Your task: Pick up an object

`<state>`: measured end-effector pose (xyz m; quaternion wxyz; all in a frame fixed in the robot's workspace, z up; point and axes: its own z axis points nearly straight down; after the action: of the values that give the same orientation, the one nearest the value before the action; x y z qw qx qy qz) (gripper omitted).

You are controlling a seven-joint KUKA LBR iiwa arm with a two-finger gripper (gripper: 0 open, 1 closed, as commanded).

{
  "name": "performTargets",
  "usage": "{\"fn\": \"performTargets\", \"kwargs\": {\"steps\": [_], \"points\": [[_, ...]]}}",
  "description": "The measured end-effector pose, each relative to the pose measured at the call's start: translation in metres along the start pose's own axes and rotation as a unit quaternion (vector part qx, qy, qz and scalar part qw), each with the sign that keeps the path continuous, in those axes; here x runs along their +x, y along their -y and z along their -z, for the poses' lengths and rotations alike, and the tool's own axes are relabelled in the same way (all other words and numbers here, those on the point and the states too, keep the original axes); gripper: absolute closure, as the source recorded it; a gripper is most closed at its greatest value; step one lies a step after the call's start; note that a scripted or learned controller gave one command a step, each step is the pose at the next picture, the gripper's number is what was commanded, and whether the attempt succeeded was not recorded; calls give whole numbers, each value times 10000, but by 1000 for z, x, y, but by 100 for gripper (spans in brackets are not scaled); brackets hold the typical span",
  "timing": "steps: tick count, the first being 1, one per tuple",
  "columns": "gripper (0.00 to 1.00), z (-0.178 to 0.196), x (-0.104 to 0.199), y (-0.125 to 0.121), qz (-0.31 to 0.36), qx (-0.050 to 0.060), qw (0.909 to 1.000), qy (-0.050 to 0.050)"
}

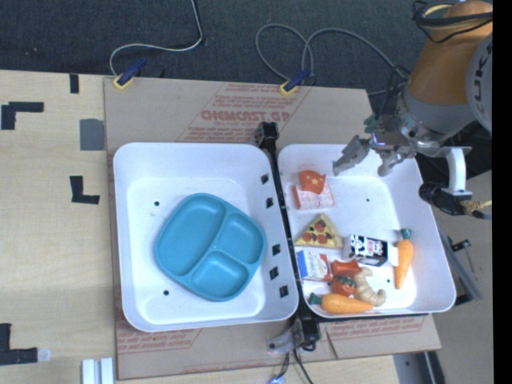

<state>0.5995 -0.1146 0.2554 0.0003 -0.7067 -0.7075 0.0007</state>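
Nearest us, at the front of the right bin [428, 214], lay a heap of toy food: a carrot [346, 304] along the front wall, another carrot [403, 261] standing toward the right wall, a small cow-patterned carton [368, 249] and a pizza slice [319, 232] just behind them. We saw the gripper [372, 160] poised over the bin's far rim, its fingers spread and nothing between them. The red box [311, 190] sat apart from the heap, closest to the gripper (the easiest target, we judged). To do it well, we would centre the fingers astride that box before descending, avoiding the bin's wall. The blue plate [210, 246] occupied the neighbouring bin.
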Motion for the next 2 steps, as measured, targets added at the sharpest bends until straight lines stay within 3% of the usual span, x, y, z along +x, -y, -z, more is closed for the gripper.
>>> {"fn": "performTargets", "kwargs": {"steps": [1, 2], "points": [[0, -169, 12, -51, 5, -23, 10000, -1], [0, -170, 18, -69, 2, 0, 10000, 5]]}}
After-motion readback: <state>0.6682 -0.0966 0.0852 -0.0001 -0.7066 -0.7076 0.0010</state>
